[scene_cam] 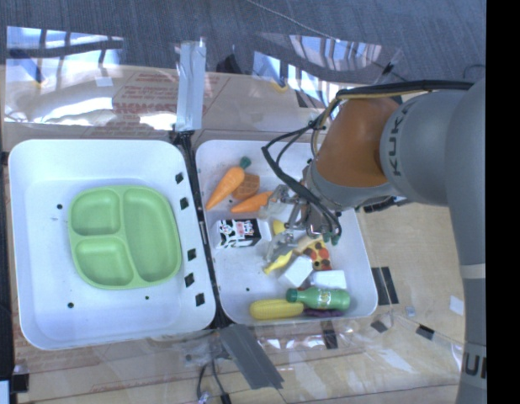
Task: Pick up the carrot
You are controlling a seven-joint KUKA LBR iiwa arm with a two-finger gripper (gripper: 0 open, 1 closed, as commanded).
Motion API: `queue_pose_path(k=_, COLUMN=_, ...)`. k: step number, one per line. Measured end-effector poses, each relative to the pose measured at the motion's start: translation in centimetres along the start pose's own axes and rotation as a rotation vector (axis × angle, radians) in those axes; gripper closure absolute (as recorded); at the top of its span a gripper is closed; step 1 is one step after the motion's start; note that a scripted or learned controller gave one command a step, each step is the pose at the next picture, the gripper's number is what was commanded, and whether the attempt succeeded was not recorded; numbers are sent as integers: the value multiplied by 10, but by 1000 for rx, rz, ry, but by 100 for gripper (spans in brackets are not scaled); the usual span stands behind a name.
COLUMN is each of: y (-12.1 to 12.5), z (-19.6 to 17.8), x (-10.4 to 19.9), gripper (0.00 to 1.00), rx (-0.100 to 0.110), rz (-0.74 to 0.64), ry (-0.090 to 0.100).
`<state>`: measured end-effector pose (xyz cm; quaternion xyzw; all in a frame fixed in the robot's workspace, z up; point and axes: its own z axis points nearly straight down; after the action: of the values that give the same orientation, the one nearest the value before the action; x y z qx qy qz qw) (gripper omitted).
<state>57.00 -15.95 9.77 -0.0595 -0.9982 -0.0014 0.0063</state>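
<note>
The carrot [225,187], orange with a green top, lies tilted in the upper left of the right bin [361,268]. A second, smaller orange piece [253,202] lies just to its right, beside a brown item [247,183]. My gripper [292,225] hangs low over the middle of the right bin, right of and a little nearer than the carrot and apart from it. It stands above a clutter of small yellow and white items. Nothing shows as held.
The left bin [33,251] holds a green divided plate [125,236]. In the right bin lie a black-and-white carton [237,232], a yellow piece [277,263], a white block [299,272], a green bottle [319,299] and a yellow item [275,310] at the front wall.
</note>
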Motion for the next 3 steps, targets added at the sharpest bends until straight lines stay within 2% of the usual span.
queue_pose_path(k=1, y=-10, z=4, x=-65, gripper=0, rx=0, rz=253, ry=-3)
queue_pose_path(k=2, y=31, z=6, x=-63, gripper=0, rx=16, rz=511, ry=4)
queue_pose_path(k=3, y=22, z=5, x=-50, gripper=0, rx=2, rz=-11, ry=-11)
